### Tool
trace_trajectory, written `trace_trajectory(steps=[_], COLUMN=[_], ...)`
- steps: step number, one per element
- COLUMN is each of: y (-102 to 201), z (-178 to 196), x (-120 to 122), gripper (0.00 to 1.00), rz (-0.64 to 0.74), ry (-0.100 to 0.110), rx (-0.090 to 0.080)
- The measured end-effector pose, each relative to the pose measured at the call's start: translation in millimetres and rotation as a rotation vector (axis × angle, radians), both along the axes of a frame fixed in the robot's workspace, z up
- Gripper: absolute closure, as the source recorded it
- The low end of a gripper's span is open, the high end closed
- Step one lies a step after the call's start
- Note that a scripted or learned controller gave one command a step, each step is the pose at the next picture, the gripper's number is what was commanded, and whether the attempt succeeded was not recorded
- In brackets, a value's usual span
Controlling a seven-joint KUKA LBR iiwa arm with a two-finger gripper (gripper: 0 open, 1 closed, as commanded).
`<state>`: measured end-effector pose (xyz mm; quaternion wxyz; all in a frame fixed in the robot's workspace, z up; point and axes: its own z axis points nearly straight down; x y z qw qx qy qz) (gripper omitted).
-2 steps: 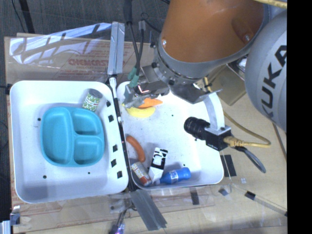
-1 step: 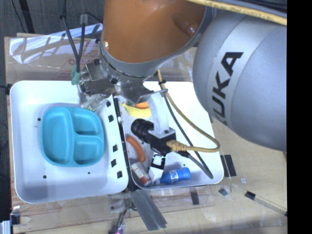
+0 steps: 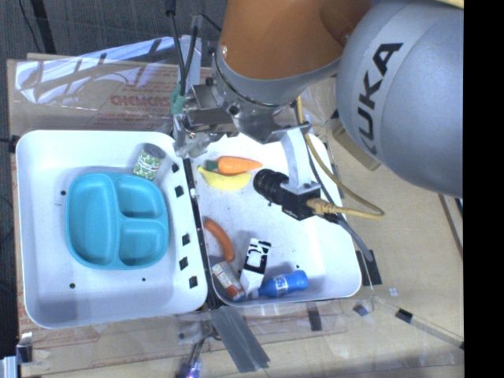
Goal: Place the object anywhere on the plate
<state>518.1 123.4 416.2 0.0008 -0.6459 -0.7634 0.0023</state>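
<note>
A pale wooden bench (image 3: 441, 235) bears two white bins. The arm (image 3: 331, 38) covers the far end of the right bin (image 3: 346, 278), and its gripper (image 3: 187, 128) is too buried in hardware to tell its state. The blue plate (image 3: 118, 217) lies in the left bin (image 3: 47, 290). A carrot (image 3: 236, 164) lies crosswise, its tip pointing right, touching a banana (image 3: 223, 181).

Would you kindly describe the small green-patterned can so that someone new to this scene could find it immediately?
Start at the left white bin, which holds a light blue divided plate. Just beyond the plate's upper right corner, near the wall shared with the right white bin, lies the small cylindrical can with a green and white patterned label. It is the one loose item beside the plate; the orange carrot and yellow banana lie in the other bin.
</note>
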Motion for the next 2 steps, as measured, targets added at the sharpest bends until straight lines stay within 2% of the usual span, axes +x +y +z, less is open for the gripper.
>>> trace_trajectory(steps=[1,2], y=[89,66], z=[-92,-157], x=[-43,39], gripper=[1.0,1.0], rz=[-0.021,-0.171], ry=[-0.001,0.0], rx=[0.0,-0.001])
